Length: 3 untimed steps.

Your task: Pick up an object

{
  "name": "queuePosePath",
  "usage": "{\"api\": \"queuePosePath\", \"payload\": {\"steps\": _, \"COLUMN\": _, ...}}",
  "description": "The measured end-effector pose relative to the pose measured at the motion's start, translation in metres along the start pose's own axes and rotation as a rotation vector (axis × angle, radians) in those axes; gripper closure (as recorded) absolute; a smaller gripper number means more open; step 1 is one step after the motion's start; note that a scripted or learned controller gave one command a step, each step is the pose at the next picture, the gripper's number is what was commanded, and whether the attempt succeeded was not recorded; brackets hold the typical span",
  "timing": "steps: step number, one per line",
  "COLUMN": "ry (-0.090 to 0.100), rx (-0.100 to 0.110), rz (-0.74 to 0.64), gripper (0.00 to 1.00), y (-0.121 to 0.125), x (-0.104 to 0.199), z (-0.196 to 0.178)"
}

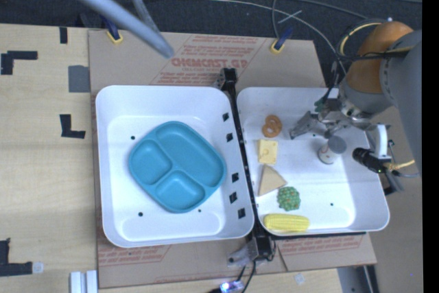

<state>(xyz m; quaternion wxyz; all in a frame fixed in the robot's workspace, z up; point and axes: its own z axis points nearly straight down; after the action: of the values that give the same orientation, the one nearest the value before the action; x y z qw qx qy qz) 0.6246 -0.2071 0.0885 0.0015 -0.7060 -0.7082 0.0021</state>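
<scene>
The right bin (pixel 370 216) holds several food items along its left side: a brown pretzel ring (pixel 271 125), a yellow cheese square (pixel 268 151), a tan wedge (pixel 271 180), a green broccoli piece (pixel 289 198) and a yellow corn cob (pixel 286 222). My gripper (pixel 314 139) hangs over the middle of this bin, right of the pretzel ring and the cheese square. Its fingers are spread open with nothing between them. One fingertip (pixel 299 129) points toward the pretzel ring but stays apart from it.
The left bin (pixel 113 106) holds a blue sectioned plate (pixel 176 165). The divider between the bins (pixel 236 147) runs just left of the food. The arm's grey body with its orange band (pixel 376 58) stands over the right bin's far right corner. Cables (pixel 295 10) trail behind the bins.
</scene>
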Motion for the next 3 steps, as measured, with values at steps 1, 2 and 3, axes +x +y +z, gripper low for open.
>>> {"api": "queuePosePath", "payload": {"steps": 1, "ry": -0.002, "rx": -0.006, "rz": 0.000, "gripper": 0.00, "y": 0.001, "x": 0.000, "z": 0.002}}
{"api": "queuePosePath", "payload": {"steps": 2, "ry": -0.006, "rx": -0.011, "rz": -0.001, "gripper": 1.00, "y": 0.002, "x": 0.000, "z": -0.009}}
{"api": "queuePosePath", "payload": {"steps": 3, "ry": 0.000, "rx": -0.008, "rz": 0.001, "gripper": 1.00, "y": 0.009, "x": 0.006, "z": -0.056}}
